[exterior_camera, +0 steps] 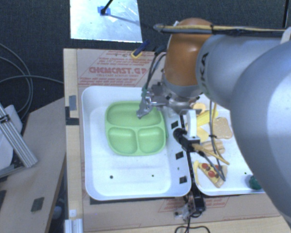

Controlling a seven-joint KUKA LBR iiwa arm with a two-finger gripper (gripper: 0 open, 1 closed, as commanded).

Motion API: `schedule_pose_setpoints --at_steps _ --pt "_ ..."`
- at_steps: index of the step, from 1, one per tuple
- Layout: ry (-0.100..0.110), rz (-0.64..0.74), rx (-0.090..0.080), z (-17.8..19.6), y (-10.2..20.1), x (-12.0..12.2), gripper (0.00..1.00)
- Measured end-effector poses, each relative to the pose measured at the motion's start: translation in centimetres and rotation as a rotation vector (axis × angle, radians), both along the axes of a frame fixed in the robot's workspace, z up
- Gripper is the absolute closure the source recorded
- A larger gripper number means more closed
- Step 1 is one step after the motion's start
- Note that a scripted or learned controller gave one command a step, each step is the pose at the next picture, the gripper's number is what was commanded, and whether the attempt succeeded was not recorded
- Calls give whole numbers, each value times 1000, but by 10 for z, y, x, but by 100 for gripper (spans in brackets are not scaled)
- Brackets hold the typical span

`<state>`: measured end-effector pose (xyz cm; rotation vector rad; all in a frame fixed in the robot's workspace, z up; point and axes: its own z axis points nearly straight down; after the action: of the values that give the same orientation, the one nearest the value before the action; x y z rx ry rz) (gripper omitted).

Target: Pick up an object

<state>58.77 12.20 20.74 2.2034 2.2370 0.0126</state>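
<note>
Gripper: hung over the green tray's upper right edge; finger state could not be told.
Green tray: lay in the left bin.
Right bin: held yellowish items, largely hidden by the arm, possibly toy food.

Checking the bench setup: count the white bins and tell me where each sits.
2. One white bin on the left holds a green tray; the other white bin is beside it on the right, partly hidden under the arm.
</note>
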Motion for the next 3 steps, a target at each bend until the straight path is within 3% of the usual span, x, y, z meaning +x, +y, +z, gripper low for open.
schedule_pose_setpoints --at_steps 1,2,3 --pt "0 -4 1 91 50 -57 0" --pt "11 -9 -5 -3 66 -55 0" --pt "11 -24 -8 -25 -29 -92 0"
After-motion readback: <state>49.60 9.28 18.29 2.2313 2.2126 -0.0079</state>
